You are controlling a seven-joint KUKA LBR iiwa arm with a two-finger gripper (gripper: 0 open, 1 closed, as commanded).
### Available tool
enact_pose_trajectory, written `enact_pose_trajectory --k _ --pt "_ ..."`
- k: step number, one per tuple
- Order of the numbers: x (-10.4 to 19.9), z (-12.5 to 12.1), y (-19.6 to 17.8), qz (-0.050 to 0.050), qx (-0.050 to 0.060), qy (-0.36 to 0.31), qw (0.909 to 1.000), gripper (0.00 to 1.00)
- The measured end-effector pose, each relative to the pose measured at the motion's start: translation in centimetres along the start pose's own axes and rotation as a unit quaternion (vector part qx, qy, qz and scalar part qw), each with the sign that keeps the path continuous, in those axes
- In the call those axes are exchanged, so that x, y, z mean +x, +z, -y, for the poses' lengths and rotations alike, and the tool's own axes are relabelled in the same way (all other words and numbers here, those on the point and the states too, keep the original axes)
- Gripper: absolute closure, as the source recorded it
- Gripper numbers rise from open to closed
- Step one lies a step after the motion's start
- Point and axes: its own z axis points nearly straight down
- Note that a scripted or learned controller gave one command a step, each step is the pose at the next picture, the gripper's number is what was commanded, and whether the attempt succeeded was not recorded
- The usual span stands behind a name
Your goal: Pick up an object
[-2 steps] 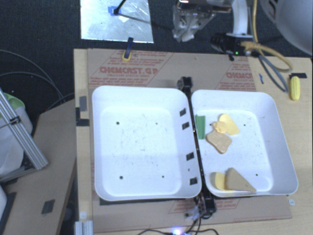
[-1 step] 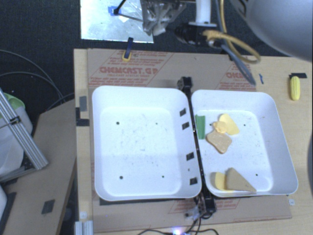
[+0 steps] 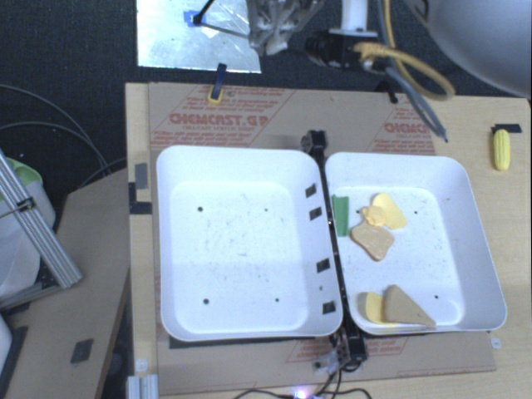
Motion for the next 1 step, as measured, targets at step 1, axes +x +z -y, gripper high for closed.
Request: enact_pose_trajectory --k 1 --pt "-2.72 -4.98 14.20 0.004 0.009 0.007 0.9999 1.00"
